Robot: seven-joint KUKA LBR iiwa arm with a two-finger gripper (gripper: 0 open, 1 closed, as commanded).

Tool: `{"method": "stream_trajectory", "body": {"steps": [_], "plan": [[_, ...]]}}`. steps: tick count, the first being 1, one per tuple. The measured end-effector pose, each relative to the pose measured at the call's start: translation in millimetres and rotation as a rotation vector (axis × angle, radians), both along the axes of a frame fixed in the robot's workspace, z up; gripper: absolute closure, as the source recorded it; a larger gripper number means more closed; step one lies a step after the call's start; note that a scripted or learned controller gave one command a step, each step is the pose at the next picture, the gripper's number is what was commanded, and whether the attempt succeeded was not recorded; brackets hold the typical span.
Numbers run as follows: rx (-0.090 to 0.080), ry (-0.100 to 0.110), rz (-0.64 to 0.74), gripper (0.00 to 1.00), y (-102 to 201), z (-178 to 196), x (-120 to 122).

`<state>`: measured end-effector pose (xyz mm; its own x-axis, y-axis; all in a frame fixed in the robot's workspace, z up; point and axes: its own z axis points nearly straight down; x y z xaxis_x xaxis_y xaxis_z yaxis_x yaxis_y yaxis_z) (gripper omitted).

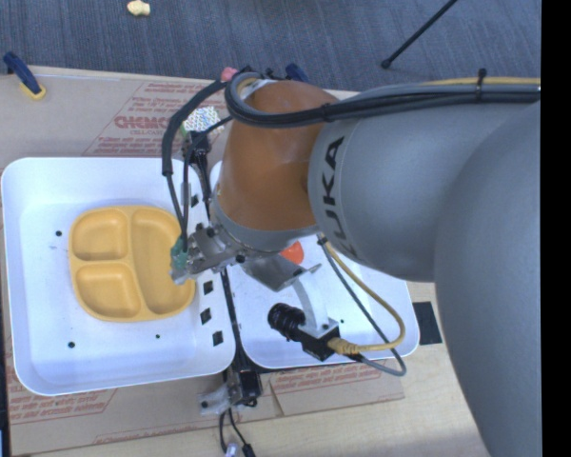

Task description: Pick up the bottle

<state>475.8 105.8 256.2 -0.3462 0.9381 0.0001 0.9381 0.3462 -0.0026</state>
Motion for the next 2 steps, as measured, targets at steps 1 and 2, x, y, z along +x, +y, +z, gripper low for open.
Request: {"method": "stream_trajectory", "body": {"steps": [1,2], "plan": [[0.000,-0.001,-0.043,1.00,-63,56,1],[0.000,0.003,-0.248,1.00,-83,-65,0]]}}
